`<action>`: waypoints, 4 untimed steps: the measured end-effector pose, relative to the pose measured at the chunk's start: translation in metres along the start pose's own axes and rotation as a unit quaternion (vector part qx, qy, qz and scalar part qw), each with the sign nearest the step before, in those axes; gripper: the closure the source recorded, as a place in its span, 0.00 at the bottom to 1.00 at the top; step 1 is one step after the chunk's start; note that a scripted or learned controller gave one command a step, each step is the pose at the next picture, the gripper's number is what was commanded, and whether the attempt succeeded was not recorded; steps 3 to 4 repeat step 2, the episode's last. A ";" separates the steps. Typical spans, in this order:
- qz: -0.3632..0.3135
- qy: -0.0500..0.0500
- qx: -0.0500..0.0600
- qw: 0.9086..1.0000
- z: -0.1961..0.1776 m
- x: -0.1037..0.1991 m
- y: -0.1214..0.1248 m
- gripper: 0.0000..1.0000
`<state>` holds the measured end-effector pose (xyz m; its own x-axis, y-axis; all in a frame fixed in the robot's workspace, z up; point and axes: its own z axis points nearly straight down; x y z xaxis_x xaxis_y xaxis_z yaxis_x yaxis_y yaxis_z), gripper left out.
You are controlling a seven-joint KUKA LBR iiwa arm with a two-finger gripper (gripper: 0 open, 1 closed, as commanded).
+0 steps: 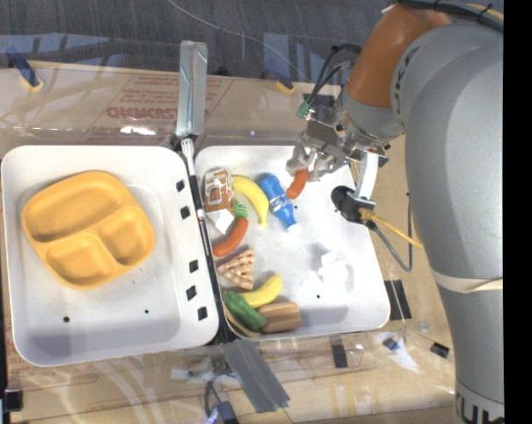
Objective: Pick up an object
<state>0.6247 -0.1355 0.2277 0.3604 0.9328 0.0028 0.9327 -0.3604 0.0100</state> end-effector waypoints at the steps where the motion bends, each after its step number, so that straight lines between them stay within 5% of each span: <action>1: -0.030 -0.002 0.011 0.999 0.120 0.010 -0.024 1.00; 2: 0.037 -0.001 0.004 0.999 0.034 0.050 -0.006 1.00; 4: 0.037 -0.001 0.004 0.999 0.034 0.050 -0.006 1.00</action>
